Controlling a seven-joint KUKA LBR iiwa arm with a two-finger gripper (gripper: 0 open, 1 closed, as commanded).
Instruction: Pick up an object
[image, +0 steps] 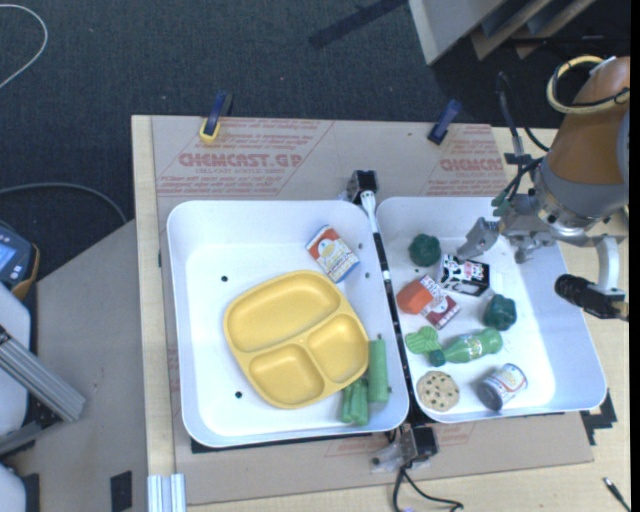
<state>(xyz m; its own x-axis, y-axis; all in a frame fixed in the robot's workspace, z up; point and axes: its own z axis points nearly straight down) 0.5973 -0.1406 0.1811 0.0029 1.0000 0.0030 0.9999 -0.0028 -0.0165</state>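
Black-and-white carton (465, 273) crowds red packets (428, 298) at right; claw (478, 240), grip state unclear, risks nudging neighbours.

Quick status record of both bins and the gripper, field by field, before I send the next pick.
left bin: yellow divided plate, small carton, green stalks
right bin: cookie, can, green bottle, black-and-white carton, other small toys
gripper: over right bin's upper part, by the black-and-white carton
held: nothing seen
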